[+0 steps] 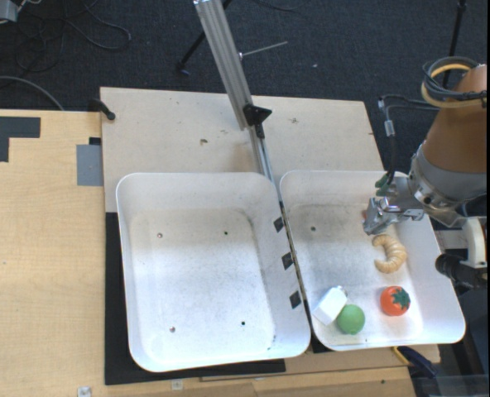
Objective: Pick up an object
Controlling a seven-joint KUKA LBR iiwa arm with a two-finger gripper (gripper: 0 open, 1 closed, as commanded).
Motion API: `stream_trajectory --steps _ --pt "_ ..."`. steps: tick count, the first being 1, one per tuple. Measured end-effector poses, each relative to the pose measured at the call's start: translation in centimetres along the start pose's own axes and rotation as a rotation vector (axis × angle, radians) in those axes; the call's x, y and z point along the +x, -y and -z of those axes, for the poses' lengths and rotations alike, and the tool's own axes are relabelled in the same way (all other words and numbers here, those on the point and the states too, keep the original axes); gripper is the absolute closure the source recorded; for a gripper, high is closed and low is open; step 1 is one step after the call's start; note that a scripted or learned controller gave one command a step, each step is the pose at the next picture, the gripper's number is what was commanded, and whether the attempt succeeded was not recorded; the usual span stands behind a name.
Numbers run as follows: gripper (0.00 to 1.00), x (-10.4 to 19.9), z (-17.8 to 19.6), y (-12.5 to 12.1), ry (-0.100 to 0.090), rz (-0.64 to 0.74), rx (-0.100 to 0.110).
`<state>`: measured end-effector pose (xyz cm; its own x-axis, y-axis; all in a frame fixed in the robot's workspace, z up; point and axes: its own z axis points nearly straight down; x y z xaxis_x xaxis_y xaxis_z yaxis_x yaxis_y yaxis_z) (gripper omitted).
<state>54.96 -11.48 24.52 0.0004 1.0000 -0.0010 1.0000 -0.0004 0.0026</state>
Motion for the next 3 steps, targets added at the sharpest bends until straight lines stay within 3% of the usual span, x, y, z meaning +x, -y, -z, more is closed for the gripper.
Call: stream_trajectory --steps 2,3 --pt "1.0 10.4 -0.9 1.7 -0.003 0.004 0.008" --pt "1.0 15.9 -0.9 1.1 -0.003 0.005 0.007"
